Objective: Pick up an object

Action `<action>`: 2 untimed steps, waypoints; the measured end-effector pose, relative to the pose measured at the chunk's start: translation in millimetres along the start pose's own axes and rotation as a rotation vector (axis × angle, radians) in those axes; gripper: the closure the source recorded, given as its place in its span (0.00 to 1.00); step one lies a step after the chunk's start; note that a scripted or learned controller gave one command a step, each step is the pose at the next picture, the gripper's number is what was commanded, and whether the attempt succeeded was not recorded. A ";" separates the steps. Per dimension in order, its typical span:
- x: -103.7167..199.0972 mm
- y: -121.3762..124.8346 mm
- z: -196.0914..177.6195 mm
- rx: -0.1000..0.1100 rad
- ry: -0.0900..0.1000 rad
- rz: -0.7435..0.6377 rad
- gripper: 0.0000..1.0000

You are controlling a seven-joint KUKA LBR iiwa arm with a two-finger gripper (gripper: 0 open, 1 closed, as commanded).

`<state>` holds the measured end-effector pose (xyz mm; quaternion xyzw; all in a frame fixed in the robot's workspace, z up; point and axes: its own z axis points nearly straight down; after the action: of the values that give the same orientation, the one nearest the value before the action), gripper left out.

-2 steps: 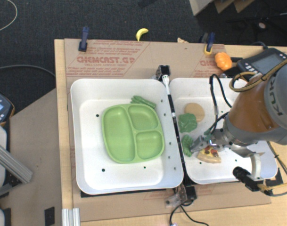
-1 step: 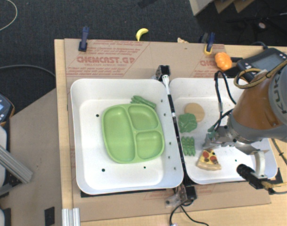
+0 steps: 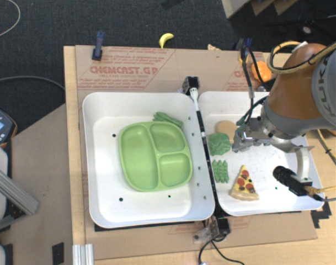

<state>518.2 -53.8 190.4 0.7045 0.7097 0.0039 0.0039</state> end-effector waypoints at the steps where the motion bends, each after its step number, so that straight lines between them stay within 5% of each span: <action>1: 74.5 -40.5 5.6 0.017 0.004 0.000 1.00; 2: 107.6 -16.4 -125.0 -0.005 0.003 0.001 1.00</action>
<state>499.6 53.7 315.2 0.7047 0.7095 0.0066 0.0048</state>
